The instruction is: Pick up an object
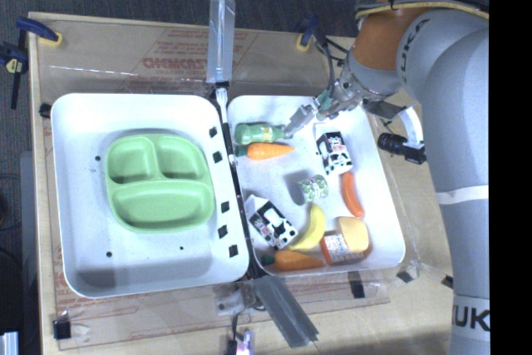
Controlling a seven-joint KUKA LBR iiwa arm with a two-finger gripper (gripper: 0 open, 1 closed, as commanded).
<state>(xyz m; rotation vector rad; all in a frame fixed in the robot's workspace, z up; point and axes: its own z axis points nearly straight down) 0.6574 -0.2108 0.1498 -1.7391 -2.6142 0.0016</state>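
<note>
— Where's the gripper (301, 119)?
— Low in the right bin (378, 170), at its far side, tip just beside the green bottle (254, 133).
— Holding anything?
— Can't tell from this angle.
— And beneath?
— A carrot (268, 151) touching the bottle. The green tray (159, 181) sits in the left bin (75, 179).

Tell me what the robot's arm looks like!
The arm is big, round and smooth grey, with an orange band near the wrist. White letters "UK" show low down. Thin dark cables run by the wrist, and the small gripper looks silvery.
</note>
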